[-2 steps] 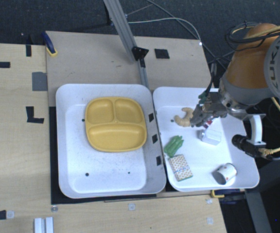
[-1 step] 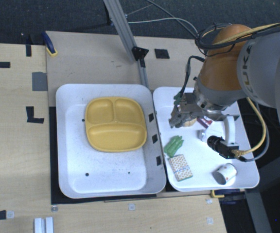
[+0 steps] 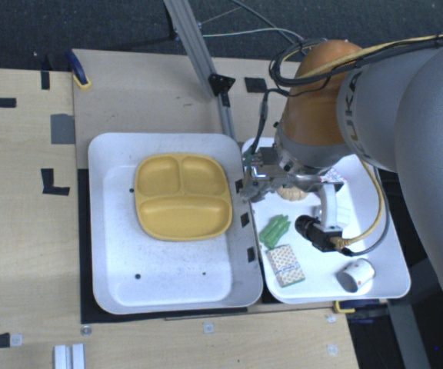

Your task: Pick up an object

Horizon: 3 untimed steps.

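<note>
Yellow divided plate (image 3: 183, 196) lies in the left bin (image 3: 114, 283). At centre right, the gripper (image 3: 271, 179) hangs over the right bin (image 3: 387, 271), jaws' state unclear, above a green toy (image 3: 274, 230), patterned packet (image 3: 286, 264) and white cup (image 3: 356, 274).
</note>
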Each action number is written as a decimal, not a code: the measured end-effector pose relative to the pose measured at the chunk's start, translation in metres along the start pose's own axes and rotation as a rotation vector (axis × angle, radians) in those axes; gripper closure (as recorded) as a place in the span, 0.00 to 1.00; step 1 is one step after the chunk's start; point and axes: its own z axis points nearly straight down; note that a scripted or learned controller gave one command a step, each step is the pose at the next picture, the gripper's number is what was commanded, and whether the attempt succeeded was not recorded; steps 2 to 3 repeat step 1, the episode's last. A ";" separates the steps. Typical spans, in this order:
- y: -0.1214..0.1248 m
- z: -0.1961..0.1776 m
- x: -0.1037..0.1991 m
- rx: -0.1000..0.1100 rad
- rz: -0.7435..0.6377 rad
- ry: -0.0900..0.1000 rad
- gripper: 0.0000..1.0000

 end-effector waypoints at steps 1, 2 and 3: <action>0.021 0.004 0.047 -0.002 -0.001 0.001 1.00; 0.021 0.004 0.047 -0.002 -0.001 0.001 1.00; 0.021 0.004 0.047 -0.002 -0.001 0.001 1.00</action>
